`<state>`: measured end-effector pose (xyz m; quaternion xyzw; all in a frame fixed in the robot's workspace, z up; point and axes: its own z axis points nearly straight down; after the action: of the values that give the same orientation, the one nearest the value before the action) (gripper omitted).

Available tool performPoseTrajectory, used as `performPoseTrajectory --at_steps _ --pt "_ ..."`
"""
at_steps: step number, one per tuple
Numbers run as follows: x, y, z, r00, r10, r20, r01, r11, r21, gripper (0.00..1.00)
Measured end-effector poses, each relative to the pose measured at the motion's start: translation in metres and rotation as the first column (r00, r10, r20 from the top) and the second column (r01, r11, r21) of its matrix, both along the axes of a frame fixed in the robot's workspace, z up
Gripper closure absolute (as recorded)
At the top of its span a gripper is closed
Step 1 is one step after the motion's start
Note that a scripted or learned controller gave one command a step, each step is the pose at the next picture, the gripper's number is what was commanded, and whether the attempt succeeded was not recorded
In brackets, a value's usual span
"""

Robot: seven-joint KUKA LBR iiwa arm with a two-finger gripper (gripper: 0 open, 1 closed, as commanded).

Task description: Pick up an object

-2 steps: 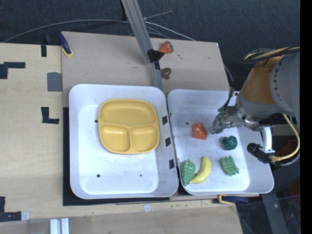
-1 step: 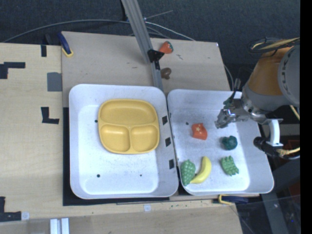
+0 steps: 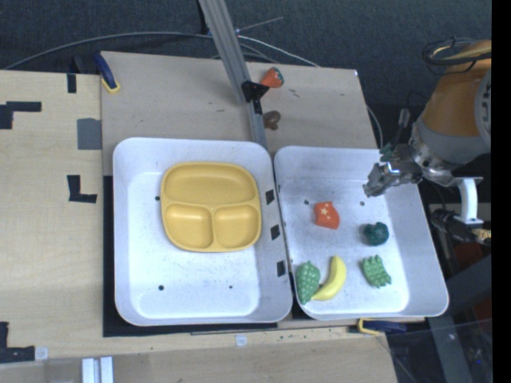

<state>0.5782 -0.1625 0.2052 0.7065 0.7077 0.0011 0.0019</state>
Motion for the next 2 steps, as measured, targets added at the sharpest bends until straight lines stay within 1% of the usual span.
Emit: performPoseTrajectory --at_steps 1,2 --pt "-0.002 0.053 -0.007 1.0 0.004 -0.007 -0.004 1.0 0.003 1.0" --pt "-0.012 0.108 -0.01 1.0 0.005 -0.007 -0.005 1.0 0.003 1.0"
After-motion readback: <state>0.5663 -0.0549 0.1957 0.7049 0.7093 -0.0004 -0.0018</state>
